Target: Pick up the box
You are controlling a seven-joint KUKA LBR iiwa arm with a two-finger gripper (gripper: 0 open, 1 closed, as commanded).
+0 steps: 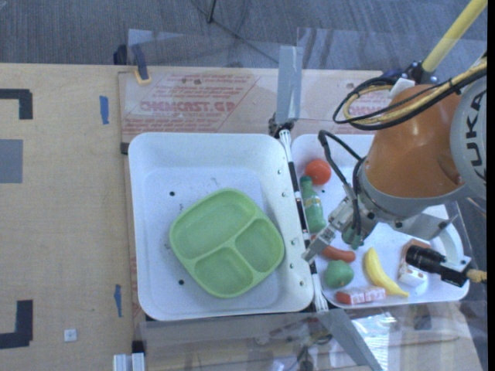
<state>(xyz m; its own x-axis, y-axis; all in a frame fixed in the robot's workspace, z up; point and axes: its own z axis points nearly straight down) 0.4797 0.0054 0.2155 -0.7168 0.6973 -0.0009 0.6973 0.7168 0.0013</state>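
— So, what sits in the left bin (147, 207)?

— A green divided plate (226, 243) with three compartments, lying flat a little toward the near side. Nothing lies in its compartments.

— And the right bin (456, 250)?

— That one is crowded. At the far end there is a red tomato (317, 171), and just beside it a green bottle (312, 207) lying along the wall next to the left bin. Nearer, an orange carrot (339, 253) lies just above a green round fruit (337, 273). A yellow banana (380, 273) curves beside them.

— Where is the box?

— A small red and white box (358, 295) lies flat at the near edge of the right bin, touching the banana's lower end, below the green fruit.

— The arm?

— Its orange band hangs over the right bin. The gripper (334, 234) is down among the bottle and the carrot, well apart from the box. I cannot tell how its claw stands, nor see anything clamped in it.
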